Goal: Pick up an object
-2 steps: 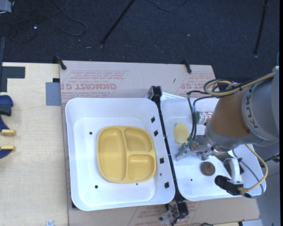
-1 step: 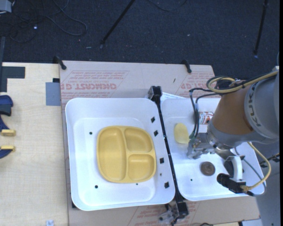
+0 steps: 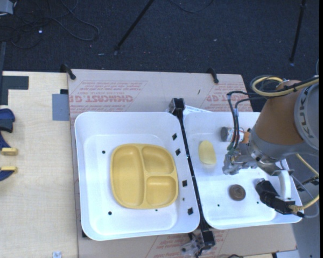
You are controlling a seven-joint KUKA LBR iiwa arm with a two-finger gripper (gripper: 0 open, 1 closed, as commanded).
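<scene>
Camera view from above the bench: two white bins sit side by side, the left bin (image 3: 91,144) carrying one yellow three-compartment tray (image 3: 144,175). One pale yellow oval object (image 3: 207,152) and one small brown round disc (image 3: 237,192) lie apart in the right bin (image 3: 215,219), with one small grey cylinder (image 3: 225,134) near the far wall. The gripper (image 3: 234,164) hangs between oval and disc; whether it is clenched cannot be told.

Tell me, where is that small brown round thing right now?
The small brown disc lies in the right bin, near its front, just below the gripper and diagonally below-right of the pale yellow piece.
</scene>
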